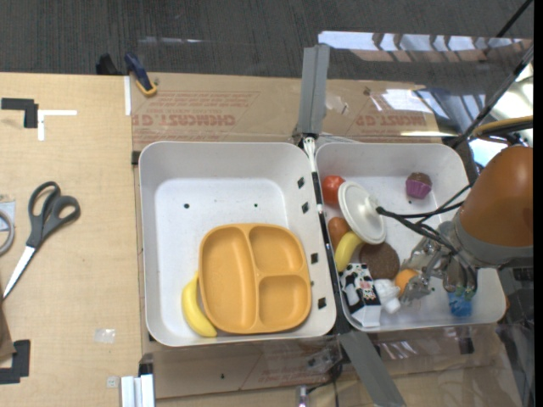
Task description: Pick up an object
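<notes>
Far left of frame, on the wooden bench (76,312): scissors (38,227) with black handles, blades pointing toward the lower left.

Left bin (170,176): an orange divided plate (254,276) with three compartments lies in the lower middle. A banana (195,310) is tucked against the plate's lower left edge, partly under its rim.

Right bin (386,155): crowded along its left side. From the top down: a red round item (332,184), a white disc-shaped lid (363,213) leaning over it, an orange item (338,227) just below, a second banana (347,249), a brown round item (381,259) beside it, and a black-and-white patterned item (360,288) near the lower left corner. A small purple item (418,185) sits alone in the upper right of this bin. A small blue item (461,303) lies near the lower right wall.

Gripper (418,285): low in the lower middle of the right bin, beneath the orange band of the arm (505,202) entering from the right. A small orange piece (406,276) and a white piece (388,292) lie right at its tips. Cannot tell how the tips are set, nor whether anything is gripped.
</notes>
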Robot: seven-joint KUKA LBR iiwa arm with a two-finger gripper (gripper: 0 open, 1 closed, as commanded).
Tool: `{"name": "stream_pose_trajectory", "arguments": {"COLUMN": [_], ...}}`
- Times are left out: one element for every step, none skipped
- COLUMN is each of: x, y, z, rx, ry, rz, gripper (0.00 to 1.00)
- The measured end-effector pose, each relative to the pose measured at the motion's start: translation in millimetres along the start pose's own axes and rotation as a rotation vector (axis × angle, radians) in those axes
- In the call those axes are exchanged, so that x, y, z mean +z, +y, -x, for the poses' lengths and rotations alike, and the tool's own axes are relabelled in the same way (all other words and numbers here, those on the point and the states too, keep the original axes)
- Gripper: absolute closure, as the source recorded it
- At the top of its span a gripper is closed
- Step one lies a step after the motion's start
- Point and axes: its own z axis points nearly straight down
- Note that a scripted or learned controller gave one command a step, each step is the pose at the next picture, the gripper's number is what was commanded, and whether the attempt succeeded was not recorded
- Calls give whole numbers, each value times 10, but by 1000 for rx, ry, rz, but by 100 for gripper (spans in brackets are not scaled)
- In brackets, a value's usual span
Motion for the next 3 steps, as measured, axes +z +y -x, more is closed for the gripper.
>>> {"name": "stream_pose_trajectory", "arguments": {"x": [0, -97, 3], "y": [-1, 6, 121], "z": [0, 18, -51], "rx": [0, -2, 252], "ry": [0, -5, 0], "rz": [0, 0, -1], "gripper": [0, 100, 100]}}
